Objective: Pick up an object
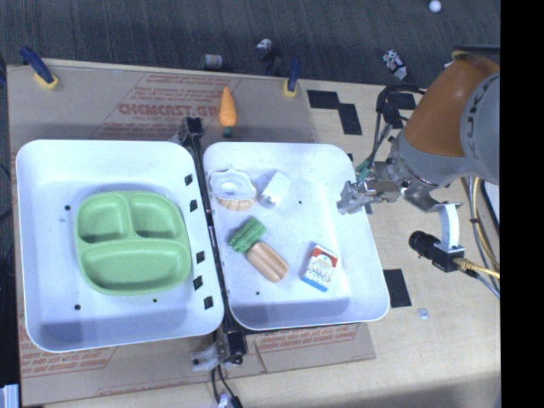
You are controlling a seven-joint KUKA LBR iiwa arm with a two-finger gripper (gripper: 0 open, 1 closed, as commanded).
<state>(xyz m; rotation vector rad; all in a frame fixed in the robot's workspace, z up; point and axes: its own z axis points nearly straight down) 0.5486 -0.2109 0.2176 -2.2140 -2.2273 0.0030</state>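
The end effector [355,195] hung over the right rim of the right bin [365,253], and whether it was open or closed I could not tell. In that bin lay a toy carrot [258,249], a small red-and-blue carton [320,268], a white cylinder [274,187] and a pale ring-shaped piece [231,187]. The left bin [42,253] held a green divided plate [132,240].
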